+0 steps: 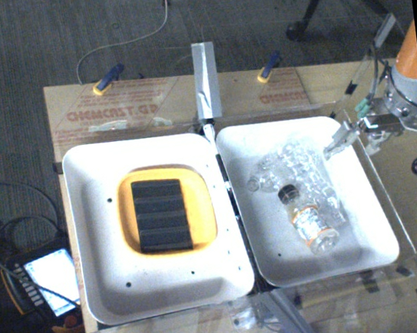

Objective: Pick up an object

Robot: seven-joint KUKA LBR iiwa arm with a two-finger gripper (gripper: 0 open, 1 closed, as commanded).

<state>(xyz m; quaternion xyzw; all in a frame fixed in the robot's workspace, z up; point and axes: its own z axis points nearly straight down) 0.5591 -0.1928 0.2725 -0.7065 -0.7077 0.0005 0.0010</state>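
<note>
We see gripper [351,135] at right bin's [387,249] upper right edge; fingers' state unclear. Small bottle [310,226] lies lower centre of bin. Approach step; next, descend over bottle.

Two white bins: left bin [93,215] at nine o'clock, right bin [366,202] at three o'clock. One yellow tray [202,201] with one black ridged block [160,215] in the left. One clear bottle [311,221] and one clear plastic heap [292,162], pieces uncountable, in the right.
</note>
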